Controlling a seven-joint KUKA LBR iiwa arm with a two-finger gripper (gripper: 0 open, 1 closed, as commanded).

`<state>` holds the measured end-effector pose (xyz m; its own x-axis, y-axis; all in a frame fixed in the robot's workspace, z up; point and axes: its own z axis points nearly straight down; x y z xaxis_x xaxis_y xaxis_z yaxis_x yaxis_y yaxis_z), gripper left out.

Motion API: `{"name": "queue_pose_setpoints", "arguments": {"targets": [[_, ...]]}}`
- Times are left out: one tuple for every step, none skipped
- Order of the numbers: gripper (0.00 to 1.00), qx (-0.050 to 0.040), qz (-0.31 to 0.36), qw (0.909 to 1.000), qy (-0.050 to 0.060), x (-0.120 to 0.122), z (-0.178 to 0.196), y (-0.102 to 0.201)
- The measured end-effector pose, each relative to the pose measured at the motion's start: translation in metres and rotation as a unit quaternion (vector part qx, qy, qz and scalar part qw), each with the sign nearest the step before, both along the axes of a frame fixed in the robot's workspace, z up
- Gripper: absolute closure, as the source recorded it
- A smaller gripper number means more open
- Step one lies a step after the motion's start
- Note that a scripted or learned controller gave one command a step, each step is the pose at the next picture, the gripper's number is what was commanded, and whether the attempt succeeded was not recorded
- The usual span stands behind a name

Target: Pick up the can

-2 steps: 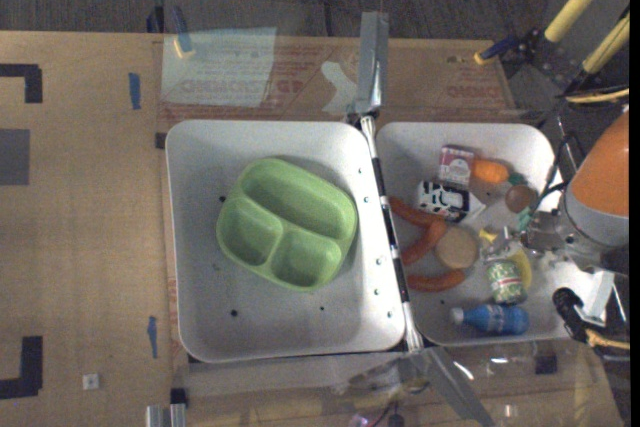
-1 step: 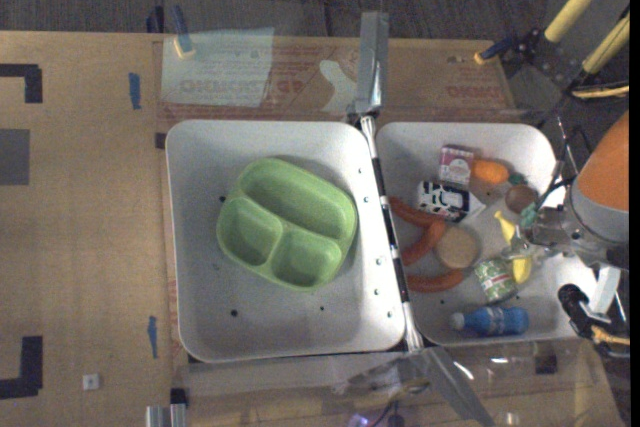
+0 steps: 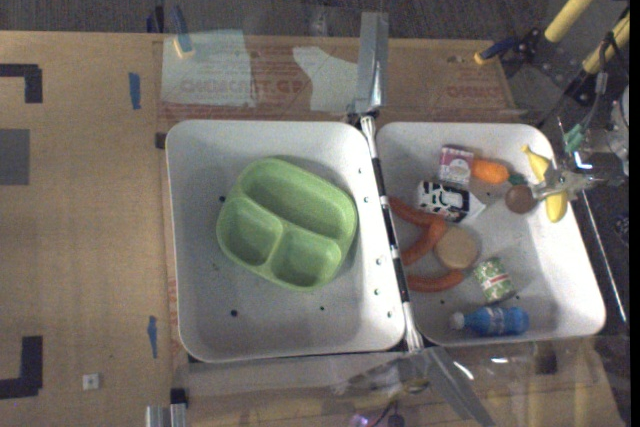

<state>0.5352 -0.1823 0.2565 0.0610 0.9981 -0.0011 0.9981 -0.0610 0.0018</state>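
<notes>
While we look down at the counter [image 3: 80,215], nearest us in the right bin [image 3: 585,300] lies a blue bottle [image 3: 492,321], and just beyond it the can [image 3: 493,278], on its side beside two sausages [image 3: 425,250]. Farther back, the gripper [image 3: 572,173] hangs over a banana [image 3: 548,187]; the left bin [image 3: 190,245] holds a green tray [image 3: 287,223].

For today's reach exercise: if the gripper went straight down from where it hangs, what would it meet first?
Probably the banana at the right bin's far right side; the gripper hangs about over it, though height is unclear.
</notes>
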Motion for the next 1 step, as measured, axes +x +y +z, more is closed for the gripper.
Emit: {"name": "queue_pose_setpoints", "arguments": {"targets": [[0.0,0.0,0.0,1.0,0.0,-0.0001,-0.0001,0.0001]]}}
